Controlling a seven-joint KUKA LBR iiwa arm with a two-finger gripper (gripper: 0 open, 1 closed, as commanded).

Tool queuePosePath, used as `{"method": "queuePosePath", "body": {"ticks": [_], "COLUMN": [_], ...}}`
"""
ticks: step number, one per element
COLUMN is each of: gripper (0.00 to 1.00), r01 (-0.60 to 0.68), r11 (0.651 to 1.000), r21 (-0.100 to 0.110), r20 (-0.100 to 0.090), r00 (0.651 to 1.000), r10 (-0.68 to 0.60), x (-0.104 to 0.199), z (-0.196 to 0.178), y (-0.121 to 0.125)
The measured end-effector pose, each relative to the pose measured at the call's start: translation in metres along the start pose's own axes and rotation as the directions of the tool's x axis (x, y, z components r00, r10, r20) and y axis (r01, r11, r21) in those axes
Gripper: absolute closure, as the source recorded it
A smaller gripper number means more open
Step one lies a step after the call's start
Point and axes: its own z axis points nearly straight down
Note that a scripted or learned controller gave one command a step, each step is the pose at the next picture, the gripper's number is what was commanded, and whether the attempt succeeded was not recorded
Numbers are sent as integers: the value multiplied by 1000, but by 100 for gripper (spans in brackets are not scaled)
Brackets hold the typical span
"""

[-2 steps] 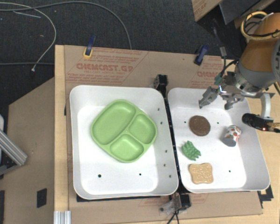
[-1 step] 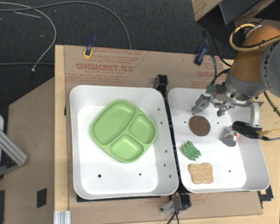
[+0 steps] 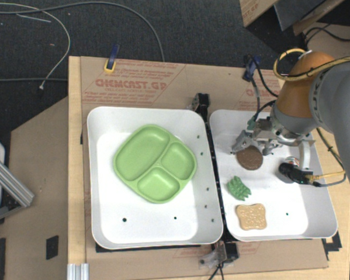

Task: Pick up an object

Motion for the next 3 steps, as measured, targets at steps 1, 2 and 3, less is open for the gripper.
{"method": "queuePosePath", "body": {"ticks": [1,2,3], "gripper": [0,100,100], "r01": [0,0,0], "r11": [1000,1000,1000], "r21": [-5,-8,-16], "r20": [1,0,3], "r00": [1000,1000,1000], "r10": [0,0,0], "x": [1,1,-1], "z": [5,-7,-72], "y": [0,1,-1]}}
